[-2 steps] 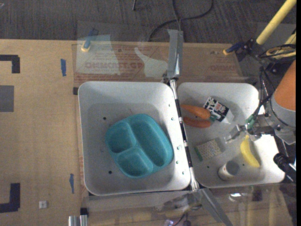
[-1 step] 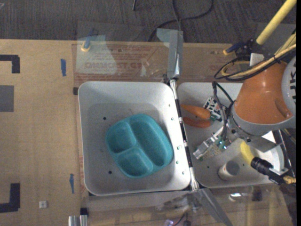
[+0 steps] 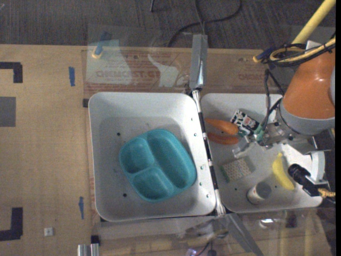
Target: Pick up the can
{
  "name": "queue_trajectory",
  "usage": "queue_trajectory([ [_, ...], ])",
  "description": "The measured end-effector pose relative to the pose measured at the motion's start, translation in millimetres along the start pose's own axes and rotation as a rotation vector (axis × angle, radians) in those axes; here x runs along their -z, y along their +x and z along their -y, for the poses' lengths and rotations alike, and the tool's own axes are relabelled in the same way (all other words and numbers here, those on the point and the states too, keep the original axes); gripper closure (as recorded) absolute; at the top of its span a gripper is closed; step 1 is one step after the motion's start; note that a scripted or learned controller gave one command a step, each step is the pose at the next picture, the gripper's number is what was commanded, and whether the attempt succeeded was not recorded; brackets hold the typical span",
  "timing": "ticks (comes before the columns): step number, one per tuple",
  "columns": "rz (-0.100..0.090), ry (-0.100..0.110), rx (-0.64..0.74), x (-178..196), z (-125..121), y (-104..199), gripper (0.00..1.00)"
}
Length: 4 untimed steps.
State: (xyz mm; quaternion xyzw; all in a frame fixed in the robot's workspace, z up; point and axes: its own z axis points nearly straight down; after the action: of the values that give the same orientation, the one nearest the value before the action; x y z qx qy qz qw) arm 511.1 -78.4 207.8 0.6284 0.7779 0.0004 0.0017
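Arm over right bin; can unheld.
The jaws hang over the right bin, their opening impossible to tell, beside an orange carrot. The can stands upright near the bin's front edge, next to a banana. A teal divided plate occupies the left bin.

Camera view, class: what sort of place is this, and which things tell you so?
Probably a robotics lab test bench. A robot arm reaches over two white bins on a taped bench, cables trail across carpet, and assorted props lie inside: a teal divided plate, a banana.
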Motion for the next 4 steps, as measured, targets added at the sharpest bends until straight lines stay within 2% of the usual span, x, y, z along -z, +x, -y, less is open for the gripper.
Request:
queue_trajectory([
  [1, 0.001, 0.001, -0.074, -17, -134, -120, 0.00],
  [2, 0.001, -0.002, -0.053, -113, -99, -86, 0.00],
  [3, 0.001, 0.001, -0.052, -103, -99, -86, 1.00],
  [4, -0.001, 0.001, -0.101, 39, -110, 14, 1.00],
])
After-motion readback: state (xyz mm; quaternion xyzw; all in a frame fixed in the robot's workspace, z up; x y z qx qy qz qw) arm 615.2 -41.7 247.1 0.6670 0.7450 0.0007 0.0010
